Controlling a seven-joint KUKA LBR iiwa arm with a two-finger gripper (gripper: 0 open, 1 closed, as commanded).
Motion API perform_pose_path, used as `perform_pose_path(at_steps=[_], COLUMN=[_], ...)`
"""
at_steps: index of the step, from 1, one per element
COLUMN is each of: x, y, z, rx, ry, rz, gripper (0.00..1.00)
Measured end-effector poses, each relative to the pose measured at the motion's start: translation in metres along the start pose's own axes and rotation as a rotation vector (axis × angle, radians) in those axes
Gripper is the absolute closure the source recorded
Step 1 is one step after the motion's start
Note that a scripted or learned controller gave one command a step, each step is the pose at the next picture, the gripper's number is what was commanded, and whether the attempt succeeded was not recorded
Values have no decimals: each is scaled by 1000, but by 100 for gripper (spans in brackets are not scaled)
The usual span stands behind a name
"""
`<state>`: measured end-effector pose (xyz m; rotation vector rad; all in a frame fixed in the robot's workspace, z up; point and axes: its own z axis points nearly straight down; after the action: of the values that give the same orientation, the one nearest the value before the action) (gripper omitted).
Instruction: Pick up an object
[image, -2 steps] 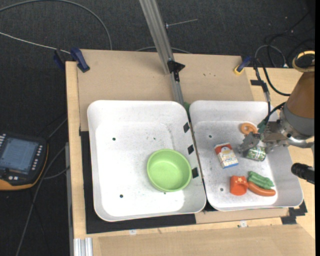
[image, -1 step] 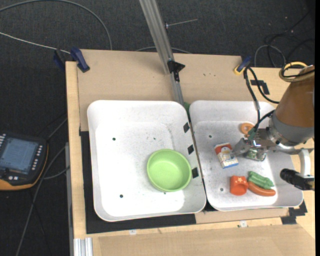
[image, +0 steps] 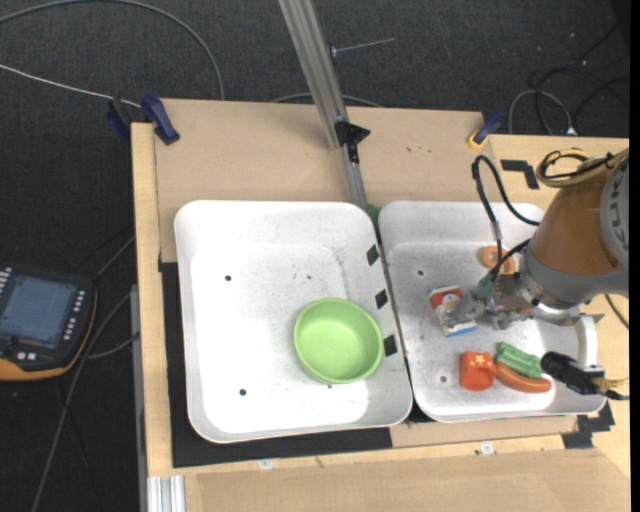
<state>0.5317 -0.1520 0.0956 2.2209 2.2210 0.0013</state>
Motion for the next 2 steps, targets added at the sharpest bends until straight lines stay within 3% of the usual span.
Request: perform_pose_path(at_steps=[1,2], x=[0,-3], y=[1,3], z=[-13,-55], rx=[-4,-3], ry=[-2,-1], rz=[-1,0], gripper=[100,100])
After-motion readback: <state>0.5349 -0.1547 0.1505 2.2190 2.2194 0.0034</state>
